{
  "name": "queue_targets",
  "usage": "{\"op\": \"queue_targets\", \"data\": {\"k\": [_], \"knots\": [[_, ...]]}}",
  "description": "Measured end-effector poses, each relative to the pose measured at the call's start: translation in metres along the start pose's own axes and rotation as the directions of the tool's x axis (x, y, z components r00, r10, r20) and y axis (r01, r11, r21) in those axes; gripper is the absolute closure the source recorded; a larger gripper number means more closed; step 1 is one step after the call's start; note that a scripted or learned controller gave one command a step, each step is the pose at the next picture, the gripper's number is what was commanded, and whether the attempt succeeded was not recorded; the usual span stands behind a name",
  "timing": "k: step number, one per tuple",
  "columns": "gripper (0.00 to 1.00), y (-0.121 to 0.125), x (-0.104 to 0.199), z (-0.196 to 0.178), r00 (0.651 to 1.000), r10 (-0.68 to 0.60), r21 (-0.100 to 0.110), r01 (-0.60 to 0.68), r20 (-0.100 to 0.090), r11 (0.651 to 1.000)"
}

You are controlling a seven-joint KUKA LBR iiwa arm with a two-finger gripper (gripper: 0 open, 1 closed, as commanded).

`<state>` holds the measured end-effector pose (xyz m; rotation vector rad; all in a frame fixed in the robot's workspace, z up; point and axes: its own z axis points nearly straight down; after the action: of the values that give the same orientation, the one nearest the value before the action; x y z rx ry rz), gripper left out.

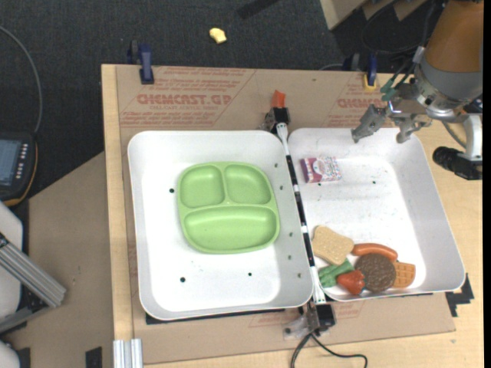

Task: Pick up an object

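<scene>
Two white bins [153, 282], one green tray [228, 207], seven toy foods [376, 271].

A green plate [227, 207] with three compartments lies flat in the left white bin [153, 278]. The right white bin [430, 205] stands just beside it — a black strip [295, 198] runs between them. Both rest on a brown board [199, 98] with red print. On its far edge sit two blue clamps [143, 61] and an orange-tipped clamp [278, 107]. A small yellow scrap [218, 34] lies on the dark floor [77, 21] — well apart from the board.

Orange-banded grey arm [454, 37] with a grey two-fingered metal claw [386, 127]
</scene>
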<state>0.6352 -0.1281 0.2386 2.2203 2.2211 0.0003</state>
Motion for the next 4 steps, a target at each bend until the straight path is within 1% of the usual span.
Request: {"op": "queue_targets", "data": {"k": [1, 2, 3, 4], "knots": [[0.00, 0.031, 0.024, 0.086, 1.000, -0.003, 0.006, 0.003, -0.002, 1.000], [0.00, 0.032, 0.037, 0.155, 1.000, 0.000, -0.001, 0.000, -0.004, 1.000], [0.00, 0.033, 0.035, 0.150, 1.000, -0.001, -0.004, 0.001, 0.000, 1.000], [0.00, 0.033, 0.033, 0.150, 1.000, -0.001, -0.005, 0.001, -0.002, 1.000]]}}
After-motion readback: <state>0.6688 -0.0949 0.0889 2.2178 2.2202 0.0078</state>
